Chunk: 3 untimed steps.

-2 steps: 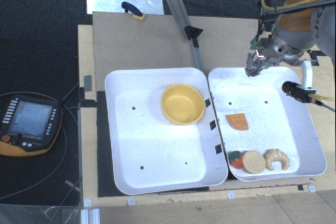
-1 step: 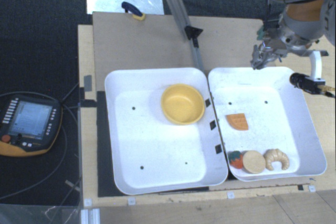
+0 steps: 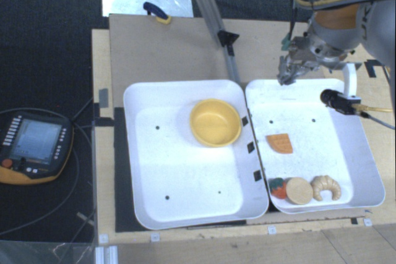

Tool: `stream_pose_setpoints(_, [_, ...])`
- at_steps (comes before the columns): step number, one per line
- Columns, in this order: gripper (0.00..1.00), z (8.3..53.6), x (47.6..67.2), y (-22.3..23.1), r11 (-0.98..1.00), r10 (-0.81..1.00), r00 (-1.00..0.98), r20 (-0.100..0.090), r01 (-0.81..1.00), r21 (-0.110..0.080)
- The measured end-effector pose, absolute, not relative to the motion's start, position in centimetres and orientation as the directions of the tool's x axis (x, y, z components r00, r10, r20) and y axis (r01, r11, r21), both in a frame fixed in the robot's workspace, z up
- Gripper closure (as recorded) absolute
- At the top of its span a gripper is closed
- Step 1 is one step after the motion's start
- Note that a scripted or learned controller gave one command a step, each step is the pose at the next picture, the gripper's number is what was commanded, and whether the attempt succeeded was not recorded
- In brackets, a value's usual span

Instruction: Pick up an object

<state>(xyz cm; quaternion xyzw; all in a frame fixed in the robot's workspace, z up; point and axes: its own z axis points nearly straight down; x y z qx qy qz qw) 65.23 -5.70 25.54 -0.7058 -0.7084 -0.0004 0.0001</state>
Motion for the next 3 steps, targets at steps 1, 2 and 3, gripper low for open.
stream_pose_setpoints(1, [1.0, 26.1, 64.6, -0.1, 0.005, 1.0, -0.005, 0.001, 1.0, 0.001])
stream_pose_setpoints(2, [1.0, 26.3, 64.2, 4.8, 0.005, 1.0, -0.005, 0.001, 1.0, 0.001])
stream_pose_setpoints(3, [1.0, 24.9, 62.7, 9.4, 0.004, 1.0, -0.004, 0.001, 1.0, 0.0])
